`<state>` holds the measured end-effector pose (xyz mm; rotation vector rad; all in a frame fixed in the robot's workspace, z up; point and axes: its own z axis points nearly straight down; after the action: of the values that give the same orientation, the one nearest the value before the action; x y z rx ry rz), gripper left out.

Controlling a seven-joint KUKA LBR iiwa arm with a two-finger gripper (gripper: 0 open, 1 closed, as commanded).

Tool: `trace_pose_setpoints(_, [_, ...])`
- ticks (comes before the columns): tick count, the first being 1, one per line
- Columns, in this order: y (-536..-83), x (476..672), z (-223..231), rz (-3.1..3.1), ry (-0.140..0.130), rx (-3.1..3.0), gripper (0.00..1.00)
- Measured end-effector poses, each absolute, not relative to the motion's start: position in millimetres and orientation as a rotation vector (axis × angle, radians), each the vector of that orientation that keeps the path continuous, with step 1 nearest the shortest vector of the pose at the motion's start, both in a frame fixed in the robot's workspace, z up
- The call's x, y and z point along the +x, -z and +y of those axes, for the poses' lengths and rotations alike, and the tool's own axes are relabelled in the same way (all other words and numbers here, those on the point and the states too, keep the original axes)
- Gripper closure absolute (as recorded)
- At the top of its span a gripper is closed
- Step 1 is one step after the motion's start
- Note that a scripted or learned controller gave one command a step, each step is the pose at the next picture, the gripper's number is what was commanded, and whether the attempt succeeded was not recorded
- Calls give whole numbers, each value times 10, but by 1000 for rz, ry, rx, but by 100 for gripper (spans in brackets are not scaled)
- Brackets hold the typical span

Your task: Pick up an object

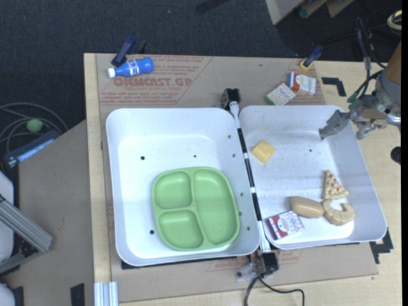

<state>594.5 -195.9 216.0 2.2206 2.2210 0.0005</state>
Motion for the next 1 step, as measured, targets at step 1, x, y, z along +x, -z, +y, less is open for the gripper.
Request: trace_pose_setpoints(1, [-1462,5326,-2242,2221,2,2223,0])
